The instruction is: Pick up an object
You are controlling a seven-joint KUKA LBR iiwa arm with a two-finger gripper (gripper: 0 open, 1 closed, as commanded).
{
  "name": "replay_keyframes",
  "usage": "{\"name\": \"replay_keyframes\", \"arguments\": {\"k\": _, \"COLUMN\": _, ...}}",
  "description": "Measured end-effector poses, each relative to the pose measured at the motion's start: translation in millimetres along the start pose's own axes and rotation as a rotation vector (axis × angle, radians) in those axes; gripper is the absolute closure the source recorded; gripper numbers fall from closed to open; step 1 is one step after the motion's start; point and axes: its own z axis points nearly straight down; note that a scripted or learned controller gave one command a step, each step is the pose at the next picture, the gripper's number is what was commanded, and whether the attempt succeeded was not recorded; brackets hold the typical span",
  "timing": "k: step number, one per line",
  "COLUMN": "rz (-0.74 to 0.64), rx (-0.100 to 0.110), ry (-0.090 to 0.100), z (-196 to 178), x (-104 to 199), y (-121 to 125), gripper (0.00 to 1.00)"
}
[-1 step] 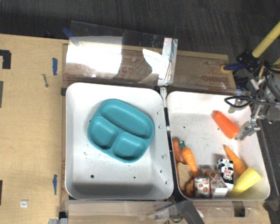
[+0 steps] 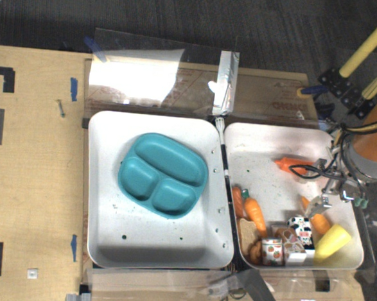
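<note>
The right white bin holds several toy foods. An orange piece lies near its back, and a carrot lies by the left wall. At the front are a brown bread slice, a small red-and-white can, a black-and-white cube, an orange chunk and a yellow piece. My gripper hangs low over the bin's right side, just above the orange chunk and beside a tiny orange bit. I see nothing held in it.
The left white bin carries a teal divided plate. A clear plastic sheet and a metal divider stand behind the bins. Yellow rods and black cables crowd the right side near the arm.
</note>
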Motion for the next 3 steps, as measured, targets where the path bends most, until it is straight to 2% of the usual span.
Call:
{"name": "replay_keyframes", "arguments": {"k": 1, "rz": 0.063, "rx": 0.0, "ry": 0.001, "z": 8, "x": 46, "y": 39, "gripper": 0.0}}
{"name": "replay_keyframes", "arguments": {"k": 2, "rz": 0.061, "rx": 0.003, "ry": -0.013, "z": -5, "x": 42, "y": 40, "gripper": 1.0}}
{"name": "replay_keyframes", "arguments": {"k": 3, "rz": 0.061, "rx": 0.002, "ry": -0.011, "z": -4, "x": 42, "y": 40, "gripper": 0.0}}
